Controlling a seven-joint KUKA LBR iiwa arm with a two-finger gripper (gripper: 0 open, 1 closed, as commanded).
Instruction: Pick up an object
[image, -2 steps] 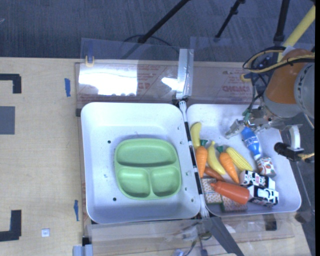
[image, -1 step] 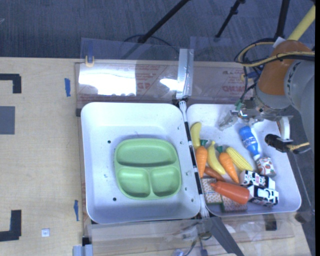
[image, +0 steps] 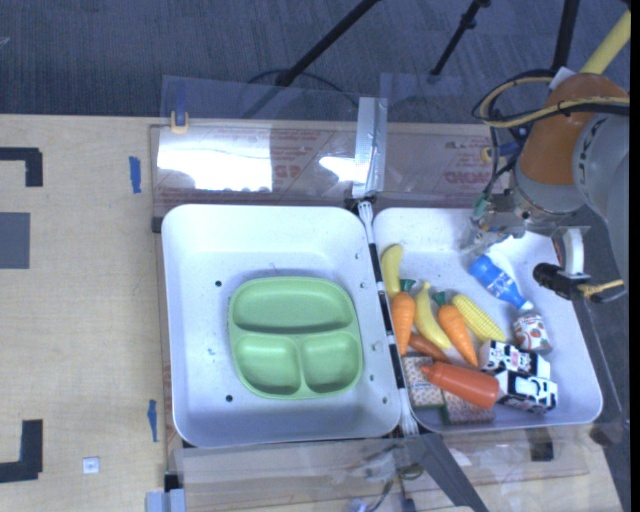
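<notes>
While the pale wooden worktop stretches away on the left with black corner marks and bits of blue tape, the left bin holds a green divided plate lying flat near its middle, with one long compartment at the back and two smaller ones in front.

Just across the shared rims, the right bin carries a crowded heap along its left and front parts. A yellow banana lies against the left wall, with an orange carrot beside it, a second yellow banana, another carrot and a corn cob fanned out to the right. In front of these rests an orange-red bottle, touching a black-and-white spotted cow toy. A small round red-and-white piece sits near the right wall. A blue bottle lies tilted, apart from the heap, toward the back.

The gripper hangs at the back right of this bin, just behind the blue bottle; whether it is apart or together cannot be told, and nothing is seen held in it.
</notes>
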